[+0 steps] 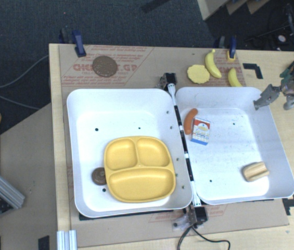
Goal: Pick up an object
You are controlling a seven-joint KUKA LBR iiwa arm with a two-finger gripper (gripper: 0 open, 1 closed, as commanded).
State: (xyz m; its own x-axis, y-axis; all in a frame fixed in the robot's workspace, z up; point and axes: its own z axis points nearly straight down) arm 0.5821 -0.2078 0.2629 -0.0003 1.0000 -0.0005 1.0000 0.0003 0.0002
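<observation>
Objects in right bin [271, 139]: orange sausage [190, 120] and small carton [201, 131] touching near left wall; bread roll [254, 171] near right front corner.
Gripper [277, 99]: above right bin's far right corner, fingers spread, grasping nothing.
Left bin [79, 139]: yellow divided plate [138, 168] toward front; brown disc [99, 176] touching plate's left edge.
Bench behind bins: two bananas [213, 64], yellow slice [198, 74], brown cookie [104, 65].

Faded red print is running across the cardboard sheet [136, 61] behind the bins, partly covered by a brown disc [104, 65]; only fragments like "CHO" and "GR" are showing. The small carton [201, 130] is carrying a label too small to read.
</observation>
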